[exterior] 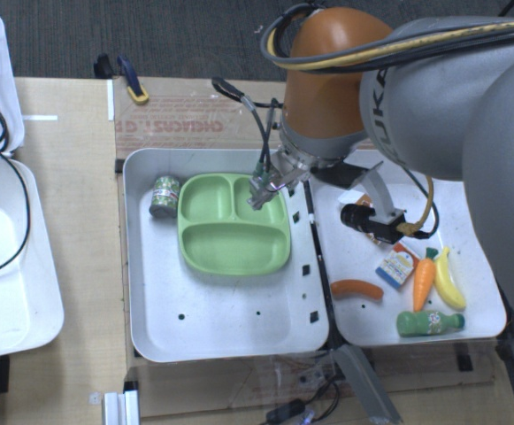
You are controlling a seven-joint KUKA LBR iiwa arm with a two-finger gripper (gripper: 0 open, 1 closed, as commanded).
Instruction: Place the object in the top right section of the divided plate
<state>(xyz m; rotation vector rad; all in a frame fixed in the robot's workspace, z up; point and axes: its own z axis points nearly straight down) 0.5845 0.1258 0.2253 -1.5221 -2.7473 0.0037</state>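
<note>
The arm (398, 78) reaches in over the plate (234, 224), its orange-banded wrist hanging above the plate's upper right corner. The left bin (150, 299) holds the plate near its upper middle; the right bin (478, 237), beside the plate on the far side of the divider, carries the loose items. The plate is green and divided, with one long section nearest the camera and two smaller ones behind it. All three sections look bare, so as far as can be judged nothing has been placed yet.

The gripper (263, 191) sits right over the plate's top right section, tip close to or at its rim. Whether it is clenched, released, or carrying anything cannot be told; the tip is small and blurred, and no object is plainly seen in it.

A can (164, 196) stands just left of the plate. Right of the plate lie a bottle (429, 323), banana (449, 280), carrot (424, 282), sausage (357, 289) and a small box (396, 267). Which one is the task's object is unclear. The placing itself looks undone.
</note>
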